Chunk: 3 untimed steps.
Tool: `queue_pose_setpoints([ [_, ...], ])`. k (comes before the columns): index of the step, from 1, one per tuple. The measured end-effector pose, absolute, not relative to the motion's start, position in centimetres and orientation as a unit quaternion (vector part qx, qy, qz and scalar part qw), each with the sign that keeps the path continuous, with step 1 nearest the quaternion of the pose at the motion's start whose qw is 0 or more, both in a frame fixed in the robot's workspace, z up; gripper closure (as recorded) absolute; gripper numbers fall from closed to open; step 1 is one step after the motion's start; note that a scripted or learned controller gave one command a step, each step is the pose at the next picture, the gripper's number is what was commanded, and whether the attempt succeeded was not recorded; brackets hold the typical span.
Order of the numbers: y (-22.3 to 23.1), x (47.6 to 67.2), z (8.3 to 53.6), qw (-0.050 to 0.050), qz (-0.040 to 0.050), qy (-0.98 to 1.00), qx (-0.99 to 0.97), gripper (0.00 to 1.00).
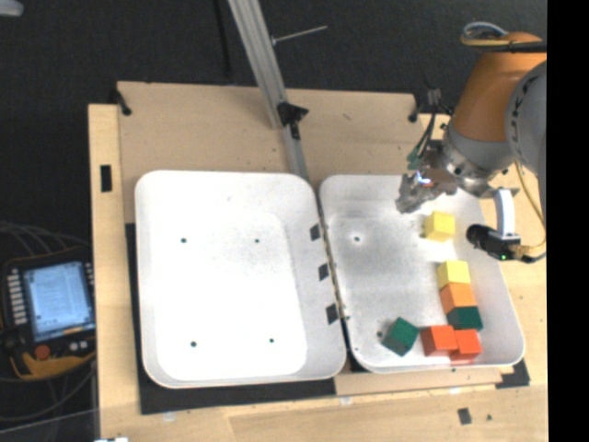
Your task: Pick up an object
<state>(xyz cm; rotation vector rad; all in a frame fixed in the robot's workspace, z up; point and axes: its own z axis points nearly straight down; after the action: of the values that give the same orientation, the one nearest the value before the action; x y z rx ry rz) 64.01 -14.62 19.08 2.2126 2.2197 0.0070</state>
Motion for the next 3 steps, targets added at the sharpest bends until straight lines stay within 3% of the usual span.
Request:
queue_pose_setpoints([
  [1, -14.8, 64.1, 22.2, 0.002, 0.0014, 0.709, 0.706, 1.00],
  [3, -4.5, 64.9, 22.6, 0.000, 0.0004, 0.710, 0.705, 1.00],
])
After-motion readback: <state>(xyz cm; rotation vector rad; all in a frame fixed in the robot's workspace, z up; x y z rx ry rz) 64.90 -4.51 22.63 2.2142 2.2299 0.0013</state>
